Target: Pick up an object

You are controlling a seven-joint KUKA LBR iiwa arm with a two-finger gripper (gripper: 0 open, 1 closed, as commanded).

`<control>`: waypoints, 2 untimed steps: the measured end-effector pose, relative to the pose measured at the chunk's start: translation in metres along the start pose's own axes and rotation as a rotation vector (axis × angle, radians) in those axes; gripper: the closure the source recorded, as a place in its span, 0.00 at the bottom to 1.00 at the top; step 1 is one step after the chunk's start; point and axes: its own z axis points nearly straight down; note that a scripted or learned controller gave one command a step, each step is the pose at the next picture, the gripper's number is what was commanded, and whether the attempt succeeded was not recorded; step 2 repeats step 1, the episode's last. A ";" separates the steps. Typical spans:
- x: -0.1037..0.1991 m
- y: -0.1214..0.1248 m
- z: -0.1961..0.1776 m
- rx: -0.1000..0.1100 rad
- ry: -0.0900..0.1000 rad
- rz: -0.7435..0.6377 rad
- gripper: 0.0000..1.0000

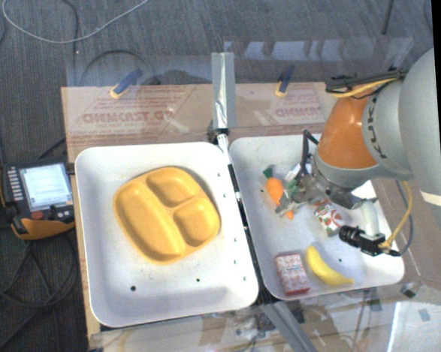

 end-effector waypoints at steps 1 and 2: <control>0.030 0.060 -0.118 0.020 0.002 -0.047 1.00; 0.030 0.060 -0.118 0.020 0.002 -0.047 1.00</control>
